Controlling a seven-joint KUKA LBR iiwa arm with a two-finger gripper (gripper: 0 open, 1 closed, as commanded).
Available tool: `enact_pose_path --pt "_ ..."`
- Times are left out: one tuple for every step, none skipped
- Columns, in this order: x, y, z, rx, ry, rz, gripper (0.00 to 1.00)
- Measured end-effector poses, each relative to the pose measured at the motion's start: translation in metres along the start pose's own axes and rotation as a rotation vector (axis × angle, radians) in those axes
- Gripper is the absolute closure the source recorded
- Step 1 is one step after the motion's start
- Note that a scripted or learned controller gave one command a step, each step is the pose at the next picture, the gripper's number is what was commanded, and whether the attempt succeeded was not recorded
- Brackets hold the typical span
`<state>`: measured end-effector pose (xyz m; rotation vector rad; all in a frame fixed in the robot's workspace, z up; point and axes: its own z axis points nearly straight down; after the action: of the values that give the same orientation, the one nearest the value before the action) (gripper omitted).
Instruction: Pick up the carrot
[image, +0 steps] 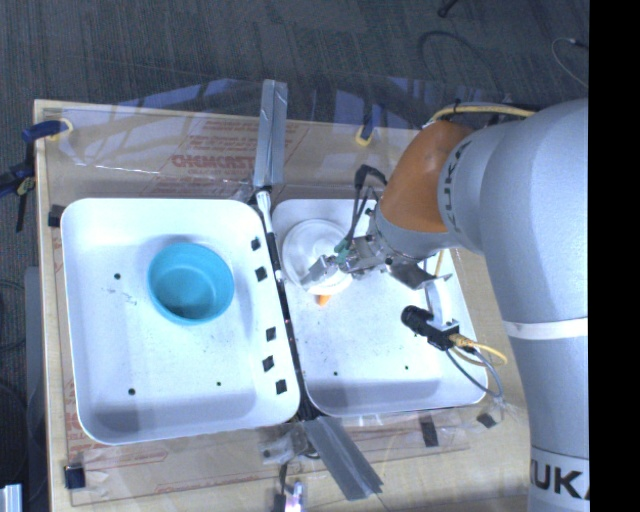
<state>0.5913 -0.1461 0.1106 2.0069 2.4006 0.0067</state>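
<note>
A small orange carrot lies in the right bin, just below a white bowl near the bin's upper left. My gripper hangs low over the bowl's lower rim, directly above the carrot. Only a sliver of the carrot shows beneath it. Whether the fingers touch the carrot cannot be made out.
A blue bowl sits in the left bin. A ridge with black clips divides the two bins. The grey arm with its orange band covers the right bin's upper right. A black fitting with cables hangs over the bin's right side.
</note>
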Motion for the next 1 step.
enact_pose_path --pt "0.0394 -0.0227 0.0038 -0.018 -0.022 0.045 0.00"
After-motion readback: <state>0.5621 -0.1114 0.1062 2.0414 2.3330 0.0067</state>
